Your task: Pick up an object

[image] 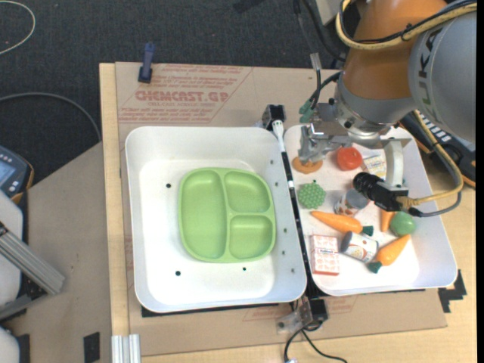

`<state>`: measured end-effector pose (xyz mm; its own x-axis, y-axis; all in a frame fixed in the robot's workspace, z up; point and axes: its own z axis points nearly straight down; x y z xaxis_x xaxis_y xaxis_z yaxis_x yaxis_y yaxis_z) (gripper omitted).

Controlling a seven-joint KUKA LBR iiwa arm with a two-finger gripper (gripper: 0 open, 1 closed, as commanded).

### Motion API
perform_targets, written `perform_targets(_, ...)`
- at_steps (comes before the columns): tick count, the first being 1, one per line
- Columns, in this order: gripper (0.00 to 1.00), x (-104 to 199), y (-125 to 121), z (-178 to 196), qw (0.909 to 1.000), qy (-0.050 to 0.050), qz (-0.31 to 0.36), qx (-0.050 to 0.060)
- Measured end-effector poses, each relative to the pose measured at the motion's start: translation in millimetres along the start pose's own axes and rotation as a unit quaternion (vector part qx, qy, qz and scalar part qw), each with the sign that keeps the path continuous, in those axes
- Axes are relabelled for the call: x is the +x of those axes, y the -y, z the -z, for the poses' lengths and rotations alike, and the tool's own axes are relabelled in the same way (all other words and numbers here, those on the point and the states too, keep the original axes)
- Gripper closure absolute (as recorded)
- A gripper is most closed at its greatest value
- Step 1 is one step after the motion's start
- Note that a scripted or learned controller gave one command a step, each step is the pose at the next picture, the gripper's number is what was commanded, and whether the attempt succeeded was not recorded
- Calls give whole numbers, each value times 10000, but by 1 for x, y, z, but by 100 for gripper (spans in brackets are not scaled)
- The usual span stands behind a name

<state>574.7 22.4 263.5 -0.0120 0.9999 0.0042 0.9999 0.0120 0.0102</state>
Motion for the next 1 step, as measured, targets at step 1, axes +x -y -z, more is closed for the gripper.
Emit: perform_targets(1,100,42,32,-8,10000,8,-33,73)
